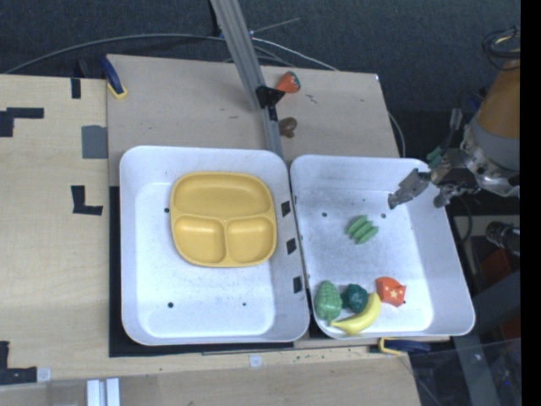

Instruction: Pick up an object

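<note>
The right bin [439, 252] holds several toy foods. A light green pod [362, 228] lies alone near the middle. In the front corner cluster are a green bumpy piece [328, 299], a dark teal piece [355, 296], a yellow banana [361, 318] and a red piece [390, 290]. My gripper [424, 193] hangs over the bin's back right part, up and to the right of the pod. Its two dark fingers stand apart with nothing between them.
The left bin [144, 303] holds a yellow divided plate [224, 218]. A grey pole [245, 49] rises from the back between the bins, with a small orange item [289, 81] and a brown one [288, 127] on the bench beside it.
</note>
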Available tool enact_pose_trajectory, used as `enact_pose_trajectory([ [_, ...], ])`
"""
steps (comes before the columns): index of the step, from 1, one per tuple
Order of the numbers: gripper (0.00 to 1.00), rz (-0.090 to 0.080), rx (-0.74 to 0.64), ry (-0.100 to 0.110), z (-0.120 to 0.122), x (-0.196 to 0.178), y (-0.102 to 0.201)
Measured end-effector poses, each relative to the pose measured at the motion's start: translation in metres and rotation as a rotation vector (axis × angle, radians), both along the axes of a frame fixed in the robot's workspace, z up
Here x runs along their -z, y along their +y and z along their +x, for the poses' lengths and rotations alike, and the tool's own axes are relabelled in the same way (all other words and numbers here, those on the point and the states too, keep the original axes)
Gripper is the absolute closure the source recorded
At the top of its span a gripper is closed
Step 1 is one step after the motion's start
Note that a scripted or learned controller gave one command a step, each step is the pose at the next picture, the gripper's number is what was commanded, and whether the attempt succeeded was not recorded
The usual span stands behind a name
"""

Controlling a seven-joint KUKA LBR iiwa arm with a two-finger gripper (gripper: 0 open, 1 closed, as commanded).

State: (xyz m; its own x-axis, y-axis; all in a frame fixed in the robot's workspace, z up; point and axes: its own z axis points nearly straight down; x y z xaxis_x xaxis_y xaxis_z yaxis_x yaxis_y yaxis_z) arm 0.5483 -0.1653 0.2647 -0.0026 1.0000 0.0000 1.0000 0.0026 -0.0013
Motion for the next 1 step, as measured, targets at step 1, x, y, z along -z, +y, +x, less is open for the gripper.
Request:
enact_pose_trajectory([
  [1, 0.00, 0.000, 0.000, 0.000, 0.0000, 0.0000, -0.0001],
])
